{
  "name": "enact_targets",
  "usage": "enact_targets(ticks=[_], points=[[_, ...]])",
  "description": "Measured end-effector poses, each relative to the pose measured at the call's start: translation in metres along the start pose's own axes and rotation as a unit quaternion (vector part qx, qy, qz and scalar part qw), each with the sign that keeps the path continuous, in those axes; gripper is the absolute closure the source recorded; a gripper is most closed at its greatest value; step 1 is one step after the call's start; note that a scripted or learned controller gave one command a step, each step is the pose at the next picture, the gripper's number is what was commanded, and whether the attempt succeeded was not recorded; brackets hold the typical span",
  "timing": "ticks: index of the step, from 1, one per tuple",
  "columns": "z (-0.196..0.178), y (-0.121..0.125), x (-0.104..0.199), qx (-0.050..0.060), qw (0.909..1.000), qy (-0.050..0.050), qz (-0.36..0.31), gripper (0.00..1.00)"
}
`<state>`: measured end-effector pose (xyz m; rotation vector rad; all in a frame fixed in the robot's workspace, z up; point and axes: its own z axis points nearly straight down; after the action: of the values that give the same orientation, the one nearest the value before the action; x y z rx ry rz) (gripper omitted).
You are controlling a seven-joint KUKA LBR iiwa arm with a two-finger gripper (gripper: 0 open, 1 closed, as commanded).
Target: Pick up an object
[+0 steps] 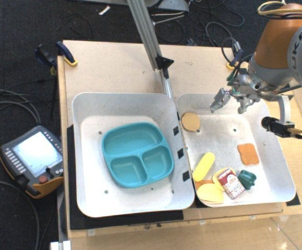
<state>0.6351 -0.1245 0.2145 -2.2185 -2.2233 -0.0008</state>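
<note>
Nothing picked yet. My gripper hangs spread and empty over the right bin; the cookie lies below-left of it, the other food further down.

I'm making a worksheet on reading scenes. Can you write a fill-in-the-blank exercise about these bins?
1. The teal divided tray lies in the ____ bin.
2. The tray has ____ compartments.
3. The gripper hovers over the ____ bin, with nothing between its fingers.
4. The round tan cookie lies near that bin's ____ wall.

Missing words: left; three; right; left
</note>
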Motion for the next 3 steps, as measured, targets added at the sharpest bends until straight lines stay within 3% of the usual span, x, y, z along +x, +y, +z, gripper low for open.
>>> enact_targets(ticks=[1,3], points=[[0.000,0.000,0.000,0.000,1.0000,0.000,0.000,0.00],[0.103,-0.013,0.006,0.003,1.0000,0.000,0.001,0.00]])
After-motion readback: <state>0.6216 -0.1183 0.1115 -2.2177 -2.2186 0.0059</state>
